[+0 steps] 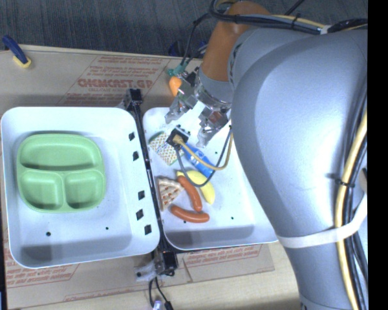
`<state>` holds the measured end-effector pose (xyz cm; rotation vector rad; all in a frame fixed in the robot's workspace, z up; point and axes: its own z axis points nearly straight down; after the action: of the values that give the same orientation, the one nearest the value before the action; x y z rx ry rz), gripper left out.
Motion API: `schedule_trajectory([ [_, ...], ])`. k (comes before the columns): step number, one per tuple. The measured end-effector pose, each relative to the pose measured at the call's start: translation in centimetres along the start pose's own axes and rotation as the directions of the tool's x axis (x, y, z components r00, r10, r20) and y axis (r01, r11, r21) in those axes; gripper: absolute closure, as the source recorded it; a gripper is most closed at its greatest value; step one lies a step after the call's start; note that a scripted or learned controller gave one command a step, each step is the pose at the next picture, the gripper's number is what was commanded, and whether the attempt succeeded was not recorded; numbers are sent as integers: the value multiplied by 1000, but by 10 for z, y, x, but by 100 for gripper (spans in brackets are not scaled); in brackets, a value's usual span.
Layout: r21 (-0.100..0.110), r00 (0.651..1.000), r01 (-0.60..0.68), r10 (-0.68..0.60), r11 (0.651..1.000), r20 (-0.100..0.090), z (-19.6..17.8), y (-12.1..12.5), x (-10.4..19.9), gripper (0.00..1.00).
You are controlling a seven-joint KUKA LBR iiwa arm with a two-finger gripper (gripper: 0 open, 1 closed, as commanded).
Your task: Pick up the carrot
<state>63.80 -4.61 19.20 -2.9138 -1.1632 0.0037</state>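
Observation:
The carrot [175,85] is a small orange piece with a green tip. It shows at the far rim of the right bin [246,228], against the left side of the wrist and above the fingers. I cannot tell whether it rests on the cardboard or hangs on the arm. My gripper [190,120] hovers over the far left part of the right bin, its two silver fingers [174,111] spread apart and open. Nothing sits between them.
Below the gripper, the right bin holds a speckled cracker [161,147], a blue piece [198,156], a yellow piece [204,187], a pizza slice [170,190] and two sausages [189,214]. The left bin [26,250] holds a green divided tray [61,171]. The arm covers the right side.

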Motion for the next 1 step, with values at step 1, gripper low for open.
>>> schedule_trajectory([
  [1, -1, 966, -260, 260, 966, 1, 1, -21, 33, 0],
])
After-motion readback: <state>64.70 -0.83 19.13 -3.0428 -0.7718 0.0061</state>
